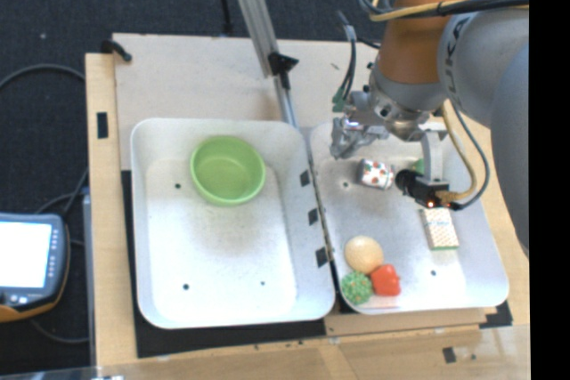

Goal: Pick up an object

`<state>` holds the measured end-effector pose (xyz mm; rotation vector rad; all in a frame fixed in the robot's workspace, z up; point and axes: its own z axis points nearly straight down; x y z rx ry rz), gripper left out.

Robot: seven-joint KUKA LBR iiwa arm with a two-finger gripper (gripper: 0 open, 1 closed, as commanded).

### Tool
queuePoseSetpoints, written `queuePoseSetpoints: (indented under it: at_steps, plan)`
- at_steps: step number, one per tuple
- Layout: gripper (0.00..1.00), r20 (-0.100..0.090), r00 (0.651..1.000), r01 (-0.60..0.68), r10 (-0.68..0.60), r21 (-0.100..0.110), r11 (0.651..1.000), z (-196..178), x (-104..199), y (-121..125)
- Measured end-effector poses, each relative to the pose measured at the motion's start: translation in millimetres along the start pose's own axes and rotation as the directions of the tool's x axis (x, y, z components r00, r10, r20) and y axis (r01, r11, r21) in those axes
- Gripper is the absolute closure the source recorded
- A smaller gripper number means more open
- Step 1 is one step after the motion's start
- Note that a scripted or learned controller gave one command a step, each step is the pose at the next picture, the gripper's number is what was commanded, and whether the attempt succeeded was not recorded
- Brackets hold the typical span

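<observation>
While the arm [463,40] reaches in from the right, its pincer [349,136] hangs over the upper left part of the right bin [472,276], close to the divide between the two bins. Whether the pincer is apart or together cannot be told from this angle; nothing is seen gripped in it.

Just beside the pincer, to its right and slightly lower, a small white die [376,174] with red and green spots lies on the bin floor, apart from the pincer. Further right, a flat patterned card [441,231] lies near the bin's right side. At the lower left corner of the same bin, three items sit grouped and touching: a tan egg [362,253], a green ball [357,287] below it, and a red piece [386,280] beside the ball.

A green bowl [228,170] stands upright in the upper part of the left bin [160,280]. Both bins rest on the bench [187,76].
</observation>
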<state>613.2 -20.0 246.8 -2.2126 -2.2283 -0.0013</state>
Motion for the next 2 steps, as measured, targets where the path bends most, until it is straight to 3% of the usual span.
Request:
queuePoseSetpoints:
  at_steps: [1,2]
  plan:
    - [1.0,0.001,1.0,0.0,0.0,-0.002,1.0,5,56,9]
    - [1.0,0.0,1.0,0.0,0.0,-0.003,1.0,-4,101,33]
